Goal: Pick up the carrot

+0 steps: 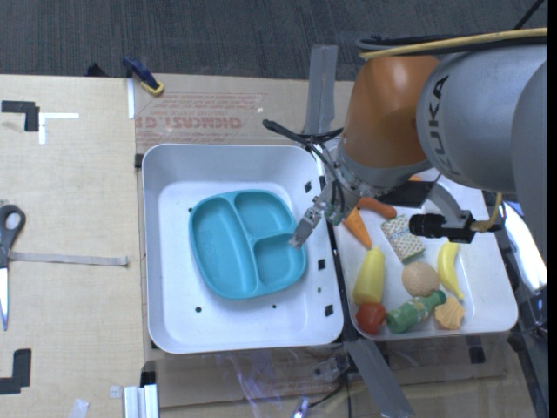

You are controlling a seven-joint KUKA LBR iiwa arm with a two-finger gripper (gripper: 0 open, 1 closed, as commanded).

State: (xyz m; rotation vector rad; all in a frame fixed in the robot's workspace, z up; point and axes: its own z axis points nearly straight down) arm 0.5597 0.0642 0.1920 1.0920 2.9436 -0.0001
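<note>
The carrot, a short orange cone, lies in the right bin close to its left wall, tip pointing toward the front. My gripper hangs over the left bin at the right edge of the blue divided plate, a short way left of the carrot and across the wall between the bins. Nothing shows in the gripper. The arm's grey and orange wrist covers the back of the right bin.
The right bin also holds a red-orange piece, a speckled block, a yellow vegetable, a tomato, a green item, a beige ball and a banana. Scissors lie far left on the bench.
</note>
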